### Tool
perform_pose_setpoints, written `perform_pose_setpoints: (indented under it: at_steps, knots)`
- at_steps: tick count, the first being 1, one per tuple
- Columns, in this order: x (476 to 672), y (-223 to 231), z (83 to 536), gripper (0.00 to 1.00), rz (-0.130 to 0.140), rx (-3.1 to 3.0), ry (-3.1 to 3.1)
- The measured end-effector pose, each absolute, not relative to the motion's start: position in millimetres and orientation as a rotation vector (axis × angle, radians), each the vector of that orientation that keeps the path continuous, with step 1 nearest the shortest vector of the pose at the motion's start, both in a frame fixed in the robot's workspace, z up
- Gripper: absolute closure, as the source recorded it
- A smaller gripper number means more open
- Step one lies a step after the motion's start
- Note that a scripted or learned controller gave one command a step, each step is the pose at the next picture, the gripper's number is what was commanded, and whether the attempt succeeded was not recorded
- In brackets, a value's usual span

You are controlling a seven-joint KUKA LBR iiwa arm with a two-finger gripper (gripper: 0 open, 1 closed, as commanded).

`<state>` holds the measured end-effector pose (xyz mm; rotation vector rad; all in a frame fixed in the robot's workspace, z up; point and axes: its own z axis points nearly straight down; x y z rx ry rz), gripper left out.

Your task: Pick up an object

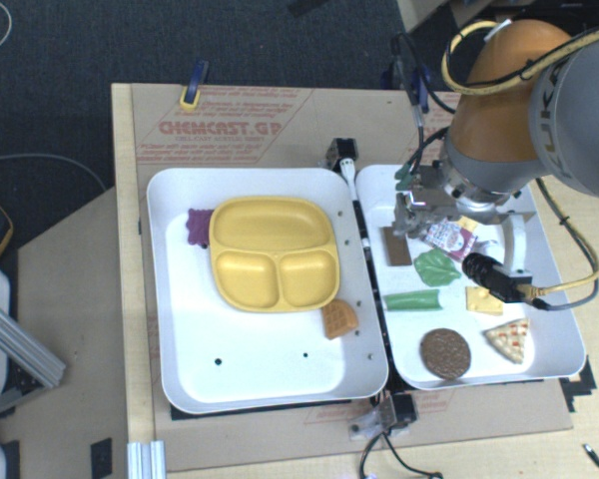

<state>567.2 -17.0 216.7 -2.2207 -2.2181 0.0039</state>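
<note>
My gripper (426, 230) hangs over the upper left part of the right bin (559, 352), under the orange band of the arm. Below and around it lie a brown flat piece (397, 246), a green leaf-shaped toy (436, 266), a green bar (411, 301), a printed packet (446, 236), a yellow cheese wedge (484, 300), a pizza slice (509, 339) and a round brown cookie (446, 353). The arm's wrist hides the fingertips, so I cannot see anything between them.
The left bin (180, 337) holds a yellow divided plate (275, 251), a purple piece (198, 227) at its left edge and a tan chunk (339, 318) at its lower right. A black clip (341, 153) sits where the bins meet. Cables run along the arm at the right.
</note>
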Motion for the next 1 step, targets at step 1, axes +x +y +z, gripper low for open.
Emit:
perform_pose_setpoints:
  at_steps: [1]
  knots:
    - [572.5, -7.4, 216.0, 1.00, 0.000, -2.220, -2.223]
